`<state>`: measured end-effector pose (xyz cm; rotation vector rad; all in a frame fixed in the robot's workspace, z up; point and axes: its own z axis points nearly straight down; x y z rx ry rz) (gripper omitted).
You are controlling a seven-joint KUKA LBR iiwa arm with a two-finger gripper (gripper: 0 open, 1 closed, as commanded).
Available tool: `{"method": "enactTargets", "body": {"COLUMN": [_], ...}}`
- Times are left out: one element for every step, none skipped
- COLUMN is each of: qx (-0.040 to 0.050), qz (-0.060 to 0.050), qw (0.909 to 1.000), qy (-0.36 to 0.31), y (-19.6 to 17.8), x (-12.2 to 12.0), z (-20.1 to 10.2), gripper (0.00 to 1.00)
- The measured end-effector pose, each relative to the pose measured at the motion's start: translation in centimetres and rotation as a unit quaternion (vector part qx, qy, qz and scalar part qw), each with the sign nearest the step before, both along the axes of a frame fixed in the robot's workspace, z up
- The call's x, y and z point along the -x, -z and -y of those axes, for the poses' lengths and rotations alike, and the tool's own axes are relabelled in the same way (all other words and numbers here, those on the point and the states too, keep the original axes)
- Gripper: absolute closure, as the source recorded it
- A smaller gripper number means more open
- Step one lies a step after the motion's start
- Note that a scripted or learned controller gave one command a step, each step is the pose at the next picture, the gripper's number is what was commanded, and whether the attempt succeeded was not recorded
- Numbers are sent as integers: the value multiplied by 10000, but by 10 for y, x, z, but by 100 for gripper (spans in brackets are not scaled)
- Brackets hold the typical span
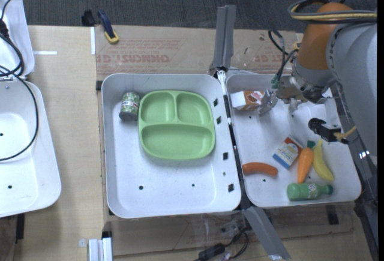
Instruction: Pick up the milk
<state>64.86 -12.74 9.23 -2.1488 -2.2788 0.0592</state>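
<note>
A tan bench [72,152] carries two white bins side by side, with dark carpet along the top of the frame. The left bin [120,182] holds one green divided plate [177,124] near its middle and one small can [129,105] just left of the plate. The right bin [264,191] holds one milk carton [246,99] in its upper left corner, close to the divider, one sausage [260,168], one small box [287,152], one carrot [305,164], one banana [323,161] and one green bottle [308,191] along the lower right. The gripper [278,105] hovers just right of the carton, fingers spread apart, nothing between them. The left bin's lower half is bare floor.
</note>
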Motion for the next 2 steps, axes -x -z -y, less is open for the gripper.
{"method": "enactTargets", "body": {"qx": [5,-26], "qz": [10,-42], "qw": [9999,9840], "qy": [-150,1780], "y": [0,8], "x": [-1,1], "z": [-4,-20], "gripper": [0,0]}}
